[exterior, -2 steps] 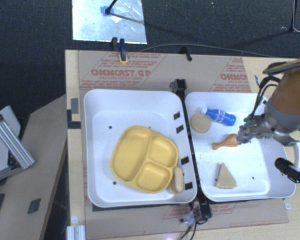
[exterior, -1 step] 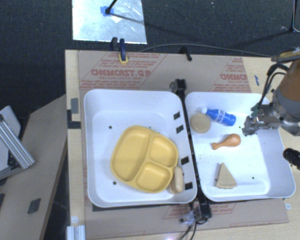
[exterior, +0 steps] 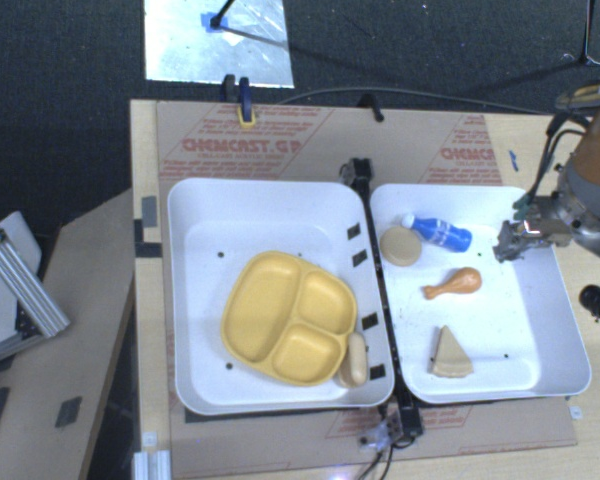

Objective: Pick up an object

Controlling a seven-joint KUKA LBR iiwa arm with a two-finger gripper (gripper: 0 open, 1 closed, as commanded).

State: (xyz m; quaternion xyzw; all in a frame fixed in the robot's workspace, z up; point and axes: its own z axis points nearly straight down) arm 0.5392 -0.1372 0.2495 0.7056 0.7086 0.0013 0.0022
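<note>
The right bin (exterior: pixel 558 313) holds a blue bottle with a white cap (exterior: pixel 438 232), a round tan disc (exterior: pixel 401 247), an orange chicken drumstick (exterior: pixel 454 285) and a tan wedge (exterior: pixel 448 353). My gripper (exterior: pixel 515 241) hangs at the bin's right side, to the right of the blue bottle and above the drumstick, with nothing visibly between its fingers. In the left bin (exterior: pixel 205 228) lies a yellow divided plate (exterior: pixel 290 316) with a small beige bread roll (exterior: pixel 355 359) at its right edge.
A black divider with clips (exterior: pixel 371 268) runs between the two bins. The arm's grey body (exterior: pixel 595 183) comes in over the bench's right edge. A blue and yellow clamp (exterior: pixel 242 98) sits at the bench's back edge.
</note>
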